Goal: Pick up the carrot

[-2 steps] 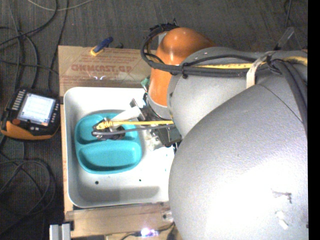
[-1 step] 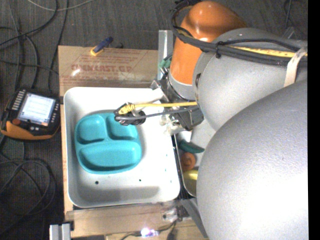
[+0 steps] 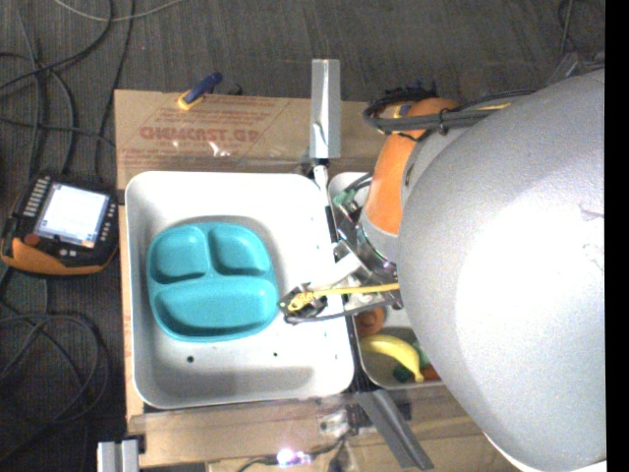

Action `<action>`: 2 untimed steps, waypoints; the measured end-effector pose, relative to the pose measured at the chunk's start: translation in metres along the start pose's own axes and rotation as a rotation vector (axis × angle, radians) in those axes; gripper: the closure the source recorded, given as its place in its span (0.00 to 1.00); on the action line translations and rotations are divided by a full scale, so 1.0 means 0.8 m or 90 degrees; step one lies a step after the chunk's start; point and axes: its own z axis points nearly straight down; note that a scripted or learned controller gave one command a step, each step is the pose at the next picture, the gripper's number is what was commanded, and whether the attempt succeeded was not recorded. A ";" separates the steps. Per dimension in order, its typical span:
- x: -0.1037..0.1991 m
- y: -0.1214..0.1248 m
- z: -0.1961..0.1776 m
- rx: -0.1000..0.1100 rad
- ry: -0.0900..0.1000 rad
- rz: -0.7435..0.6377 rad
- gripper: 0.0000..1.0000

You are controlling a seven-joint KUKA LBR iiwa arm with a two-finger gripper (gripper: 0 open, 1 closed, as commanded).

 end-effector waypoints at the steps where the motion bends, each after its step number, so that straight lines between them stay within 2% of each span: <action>1: 0.075 -0.029 -0.061 0.000 0.001 0.086 1.00; 2: 0.134 0.096 -0.266 0.000 0.002 0.130 1.00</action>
